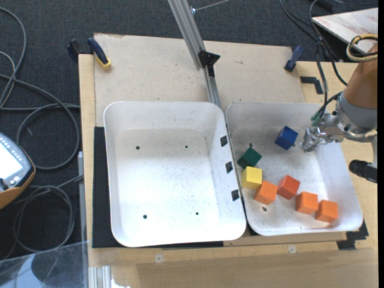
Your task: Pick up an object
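Tool over the right bin, beside a blue block.
The tool (312,138) hovers just right of the blue block (287,138); whether it is spread or pressed together, I cannot tell.

Wooden bench board (156,71) serves as landmark; pale, speckled with small dark marks. Dark carpet floor (42,17) surrounds it on the left and far sides. Black cables (24,101) loop over the carpet left of the board. A slanted aluminium rail (186,23) crosses the board's far edge, ending in a black bracket. Blue clamps (99,51) grip the board's far corners, one with a yellow tip. A handheld control pendant (12,167) lies on the floor, left of the board. Lighting even.
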Robot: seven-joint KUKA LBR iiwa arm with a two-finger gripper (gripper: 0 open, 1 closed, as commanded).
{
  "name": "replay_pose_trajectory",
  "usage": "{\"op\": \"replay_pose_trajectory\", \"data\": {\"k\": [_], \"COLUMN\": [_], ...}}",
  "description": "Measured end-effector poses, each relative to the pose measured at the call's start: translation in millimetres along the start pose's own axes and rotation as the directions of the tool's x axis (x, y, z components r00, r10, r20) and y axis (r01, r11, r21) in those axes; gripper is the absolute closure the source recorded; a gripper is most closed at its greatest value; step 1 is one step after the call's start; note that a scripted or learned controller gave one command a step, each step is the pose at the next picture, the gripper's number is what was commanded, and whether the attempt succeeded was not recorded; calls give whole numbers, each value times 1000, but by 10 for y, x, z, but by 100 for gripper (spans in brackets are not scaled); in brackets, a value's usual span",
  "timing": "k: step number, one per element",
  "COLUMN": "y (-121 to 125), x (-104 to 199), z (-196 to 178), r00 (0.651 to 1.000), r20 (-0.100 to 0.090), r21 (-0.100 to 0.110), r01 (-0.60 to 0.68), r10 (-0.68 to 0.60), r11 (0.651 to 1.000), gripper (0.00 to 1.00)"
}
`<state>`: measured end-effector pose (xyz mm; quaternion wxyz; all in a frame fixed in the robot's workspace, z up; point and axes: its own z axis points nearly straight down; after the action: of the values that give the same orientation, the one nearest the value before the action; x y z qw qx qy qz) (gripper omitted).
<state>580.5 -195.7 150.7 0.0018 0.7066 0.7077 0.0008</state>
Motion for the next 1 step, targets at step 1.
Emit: {"op": "replay_pose_trajectory", "data": {"k": [1], "y": [101], "x": [5], "z": [-602], "r00": [1000], "r20": [1], "r21": [-3], "r01": [1], "r10": [-1], "r11": [1000], "gripper": [100]}}
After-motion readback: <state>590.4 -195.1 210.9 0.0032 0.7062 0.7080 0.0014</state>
